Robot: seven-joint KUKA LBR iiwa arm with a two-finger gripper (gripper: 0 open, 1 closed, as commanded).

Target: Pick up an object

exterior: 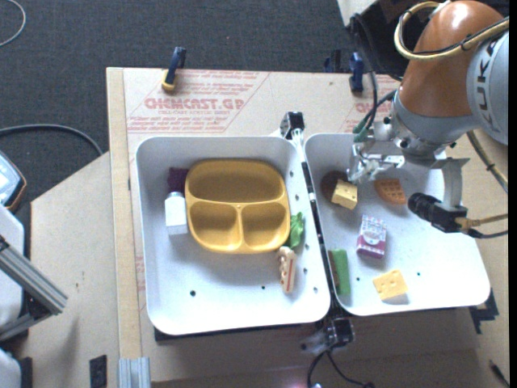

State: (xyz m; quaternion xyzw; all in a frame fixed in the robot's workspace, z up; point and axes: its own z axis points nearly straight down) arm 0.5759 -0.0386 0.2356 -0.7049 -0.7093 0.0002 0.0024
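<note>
The gripper (367, 166) hangs over the upper part of the right bin (452, 289), just above and right of a yellow cheese wedge (345, 194). Whether its fingers are open or closed cannot be told from this angle, and nothing shows between them.

Taking that cheese wedge as the mark: it leans against a dark brown round piece (329, 184) at its upper left. A waffle-patterned cracker (391, 190) lies to its right, close under the arm. A small pink carton (372, 238) sits below and right of it, a green bean pod (340, 270) lies below it by the bin's left wall, and a second cheese wedge (391, 285) rests farther down to the right.

Left of the wedge, across the divide, the left bin (153, 241) holds a yellow divided tray (237, 204), a white bottle (175, 212) and a hot dog (287, 268).
</note>
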